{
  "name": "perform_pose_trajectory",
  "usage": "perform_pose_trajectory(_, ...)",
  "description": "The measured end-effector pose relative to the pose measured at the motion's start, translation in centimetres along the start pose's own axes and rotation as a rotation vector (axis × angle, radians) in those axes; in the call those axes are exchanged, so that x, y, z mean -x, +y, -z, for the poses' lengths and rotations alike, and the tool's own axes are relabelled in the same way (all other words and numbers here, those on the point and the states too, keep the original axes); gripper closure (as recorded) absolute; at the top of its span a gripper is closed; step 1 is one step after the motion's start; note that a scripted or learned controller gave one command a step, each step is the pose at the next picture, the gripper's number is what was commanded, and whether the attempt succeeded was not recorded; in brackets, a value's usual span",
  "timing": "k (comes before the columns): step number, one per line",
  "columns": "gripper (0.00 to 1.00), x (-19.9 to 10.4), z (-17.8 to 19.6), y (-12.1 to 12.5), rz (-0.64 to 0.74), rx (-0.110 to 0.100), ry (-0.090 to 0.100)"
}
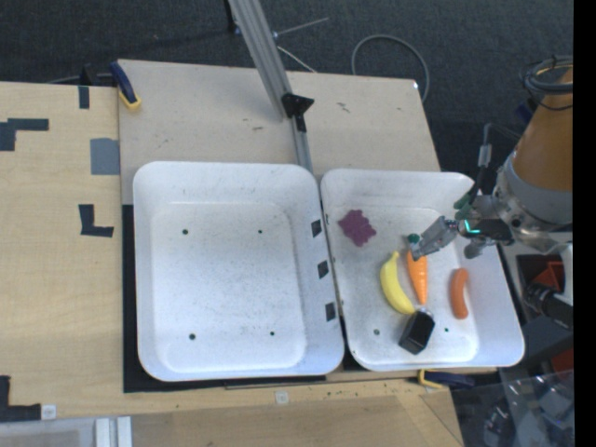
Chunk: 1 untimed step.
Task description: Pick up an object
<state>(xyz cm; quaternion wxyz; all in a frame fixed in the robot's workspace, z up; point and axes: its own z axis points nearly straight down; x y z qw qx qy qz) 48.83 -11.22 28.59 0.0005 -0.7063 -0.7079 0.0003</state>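
claw (426, 246) just above carrot (418, 278) top | finger state: cannot tell

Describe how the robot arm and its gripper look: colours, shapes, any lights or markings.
The arm is a thick, rounded body: a broad orange band above, pale grey casing below at the wrist. The gripper is slim, made of grey metal, and tapers to narrow fingers. A small teal-green glow shows near its base, beside dark fittings. A thin dark rod stands upright beside the wrist. I can make out no printed markings.
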Motion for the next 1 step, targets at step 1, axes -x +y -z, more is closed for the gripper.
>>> perform_pose_trajectory(1, 0.00, 0.24, -6.36, -0.31, -0.002, -0.007, 0.001)
